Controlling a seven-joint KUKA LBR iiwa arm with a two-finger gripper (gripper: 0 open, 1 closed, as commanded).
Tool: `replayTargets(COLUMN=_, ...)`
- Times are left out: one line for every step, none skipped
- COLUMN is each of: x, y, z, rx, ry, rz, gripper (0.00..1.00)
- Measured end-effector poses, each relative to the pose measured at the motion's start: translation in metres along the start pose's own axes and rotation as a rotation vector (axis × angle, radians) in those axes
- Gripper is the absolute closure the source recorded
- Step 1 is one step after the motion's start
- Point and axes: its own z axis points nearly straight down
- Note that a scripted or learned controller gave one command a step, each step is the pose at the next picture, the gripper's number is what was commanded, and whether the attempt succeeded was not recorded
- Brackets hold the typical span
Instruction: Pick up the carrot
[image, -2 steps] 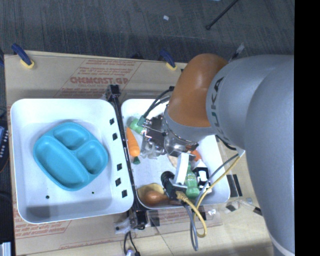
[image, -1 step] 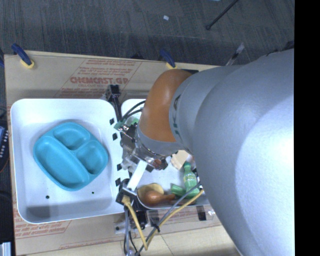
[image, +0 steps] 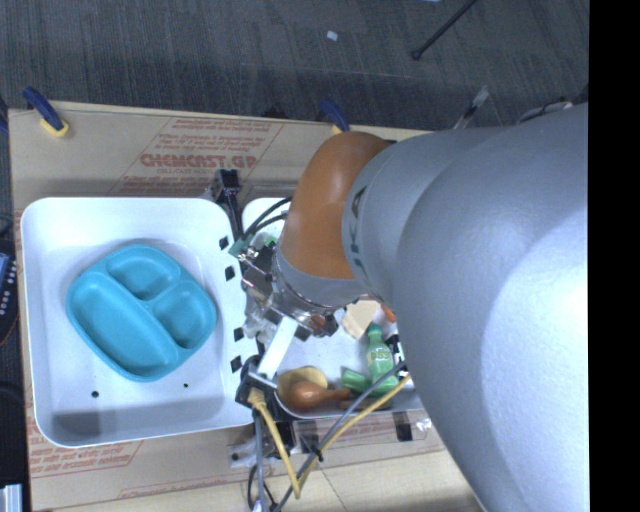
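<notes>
The grey arm with its orange band covers most of the right bin (image: 262, 212). My gripper (image: 272, 308) hangs low over that bin's left part, close to the wall between the two bins. At the bin's front lies an orange-brown elongated thing (image: 318, 395), which may be the carrot, just right of and in front of the gripper. A small orange bit (image: 388, 314) shows at the arm's edge. Nothing can be seen held.
Beside the orange-brown thing are a yellow rounded piece (image: 303, 377), a green bottle (image: 378, 356) and a cream piece (image: 360, 318). The left bin (image: 50, 330) holds a blue divided plate (image: 142, 310). Blue clamps (image: 46, 110) sit at the bench's back edge.
</notes>
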Motion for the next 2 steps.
replayTargets(x=0.001, y=-0.001, z=-0.009, rx=0.008, ry=-0.003, rz=-0.015, gripper=1.00)
replayTargets(x=0.026, y=-0.021, z=0.038, rx=-0.006, ry=0.004, rz=0.374, gripper=1.00)
